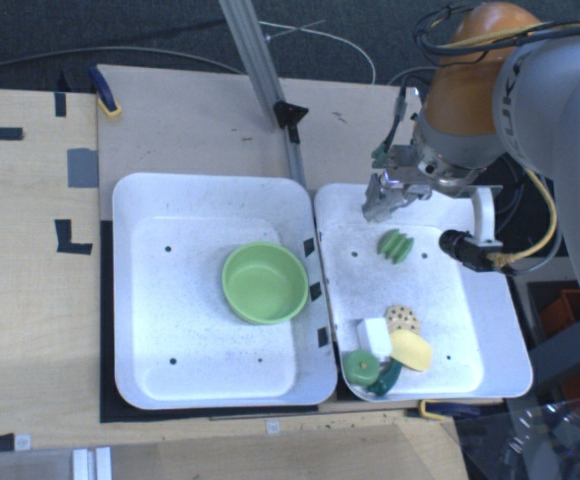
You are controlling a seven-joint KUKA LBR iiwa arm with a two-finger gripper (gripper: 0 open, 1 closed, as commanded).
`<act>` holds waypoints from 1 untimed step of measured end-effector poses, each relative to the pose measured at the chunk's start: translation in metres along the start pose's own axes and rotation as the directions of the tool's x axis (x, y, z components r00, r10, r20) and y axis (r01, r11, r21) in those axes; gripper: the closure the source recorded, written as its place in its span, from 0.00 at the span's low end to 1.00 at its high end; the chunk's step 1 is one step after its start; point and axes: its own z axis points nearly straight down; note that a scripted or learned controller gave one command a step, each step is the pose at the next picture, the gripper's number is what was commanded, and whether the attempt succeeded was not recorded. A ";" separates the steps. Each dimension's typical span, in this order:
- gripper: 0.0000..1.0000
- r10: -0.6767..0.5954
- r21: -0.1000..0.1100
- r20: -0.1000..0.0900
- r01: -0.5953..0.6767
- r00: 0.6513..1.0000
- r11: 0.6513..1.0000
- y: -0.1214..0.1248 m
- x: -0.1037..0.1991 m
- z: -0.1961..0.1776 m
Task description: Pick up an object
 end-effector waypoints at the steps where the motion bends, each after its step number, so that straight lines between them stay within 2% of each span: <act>1: 1.00 -0.004 -0.001 -0.001 0.004 1.000 1.000 0.008 0.052 -0.007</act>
